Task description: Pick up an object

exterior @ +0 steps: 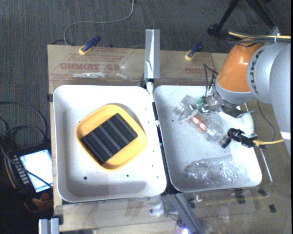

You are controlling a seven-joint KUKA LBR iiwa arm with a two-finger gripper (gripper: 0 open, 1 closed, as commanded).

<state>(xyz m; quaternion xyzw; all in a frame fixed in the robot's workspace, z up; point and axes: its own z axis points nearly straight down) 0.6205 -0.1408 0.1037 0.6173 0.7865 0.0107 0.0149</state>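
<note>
Two shallow white bins sit side by side on the tabletop (63, 69), which is covered by a sheet of brown cardboard with red lettering. The left bin (63, 106) holds a yellow tray-like object with a black ribbed insert (111, 135), lying at a slant near the bin's middle. The right bin (173, 165) holds clear plastic items: a crumpled clear wrapper with a red mark (200, 121) in the far half, and a clear bag of small shiny pieces (212, 170) lying along the near side, well apart from the wrapper. The grey arm with its orange band (239, 72) reaches in from the right over the far right part of the right bin. The hand (212, 101) sits below the orange band, just beside the far end of the crumpled wrapper and apparently touching it, but whether it is apart, together or clamped on anything cannot be told, since the wrist and cabling hide it. A black cable fitting with a yellow lead (237, 136) hangs over the bin's right side. Two blue-and-yellow clamps (89, 44) grip the far edge of the cardboard, and a metal bar (152, 55) stands between the bins at the far side. A tablet (34, 167) lies on the floor to the left.
</note>
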